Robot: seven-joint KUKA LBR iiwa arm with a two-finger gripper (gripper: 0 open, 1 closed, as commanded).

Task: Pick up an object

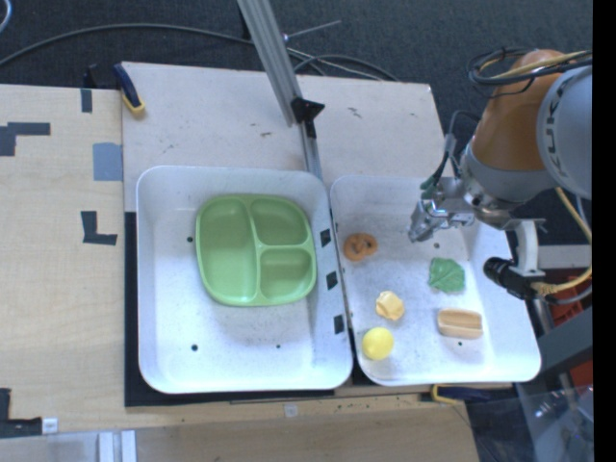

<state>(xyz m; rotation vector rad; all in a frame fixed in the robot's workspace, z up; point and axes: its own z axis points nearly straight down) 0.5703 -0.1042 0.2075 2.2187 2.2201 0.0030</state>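
While the pincer (423,221) hung near the right bin's (500,364) far edge, grip unreadable, a descent there risked missing the cookie (360,247).

Bins (154,258): white plastic, matt, speckled with dark flecks. Tray (256,250): green plastic, smooth, slight sheen. Bench (58,258): pale wood, matt, with grey tape patches. Pole (267,37): ribbed bare metal. Gripper (423,227): bright metal, shiny. Arm (539,123): smooth grey shell, glossy orange band.
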